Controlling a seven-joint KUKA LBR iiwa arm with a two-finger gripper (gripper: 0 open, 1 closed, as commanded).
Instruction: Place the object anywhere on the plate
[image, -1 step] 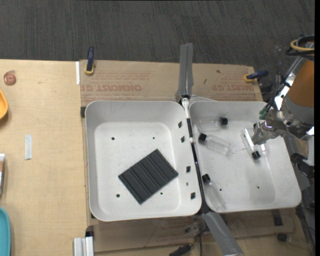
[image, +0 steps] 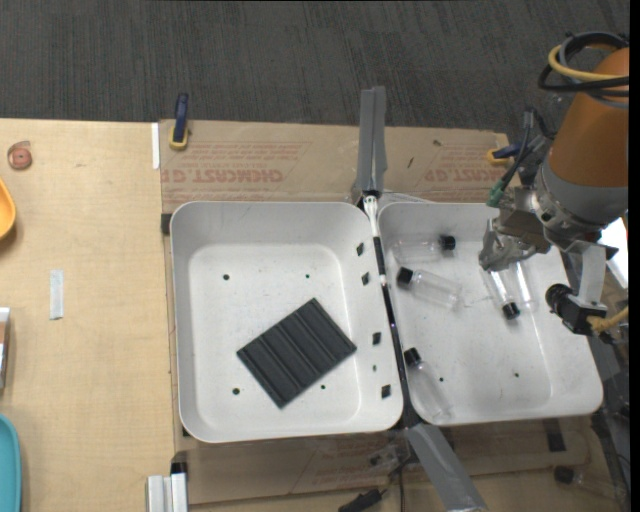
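Observation:
A dark grey ridged plate (image: 297, 352) lies flat and turned at an angle in the left bin (image: 200, 300). Several clear vials with black caps lie in the right bin (image: 560, 390): one at the back (image: 433, 244), one near the divider (image: 430, 289), one at the front left (image: 420, 368), and one (image: 506, 293) just below my gripper. My gripper (image: 500, 255) hangs over the back right of the right bin, right above that last vial's upper end. Whether it touches the vial is unclear.
A metal divider bar (image: 372, 150) runs between the bins. Cardboard (image: 270, 165) lies behind them, with a blue clamp (image: 181, 118) at its left corner. The wooden bench top (image: 80, 300) extends left. A black fitting (image: 562, 305) hangs beside the arm at the right.

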